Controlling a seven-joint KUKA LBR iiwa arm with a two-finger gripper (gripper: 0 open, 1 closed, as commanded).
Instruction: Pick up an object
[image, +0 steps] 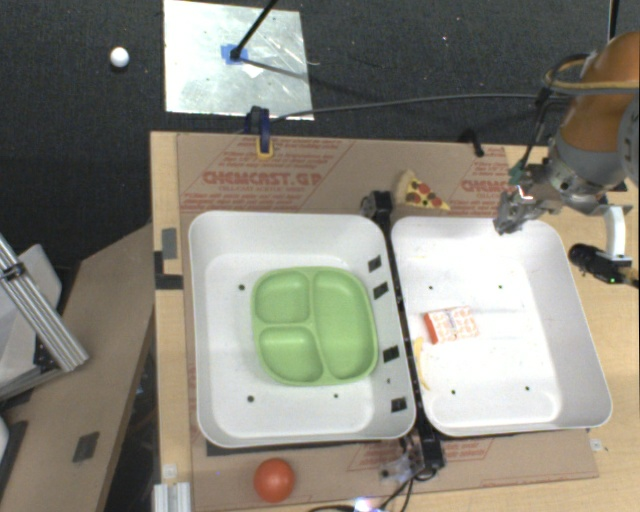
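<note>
Pincer (512, 218): seen at the upper right, hung over the far rim of the right bin; nothing is seen in its grip, and how far it is parted cannot be told from this view.
Arm (600, 110): grey with an orange band, brought in from the right above the pincer.
Right bin (560, 300): white and shallow, spread below the pincer and toward the camera.
Packet (450, 324): small, red and white, laid flat on the right bin's floor, well apart from the pincer, nearer the camera and a little to its left.
Yellow scrap (421, 366): pale, laid by the right bin's left wall, just beyond the packet as reckoned from the pincer.
Left bin (215, 300): set well to the left of the pincer, edge to edge with the right bin.
Tray (314, 325): green, with three compartments, laid in the left bin.
Pizza toy (422, 192): a slice laid on the cardboard outside the bins, near the pincer on its left.
Ball (274, 479): orange-red, laid on the bench before the left bin, far from the pincer.
</note>
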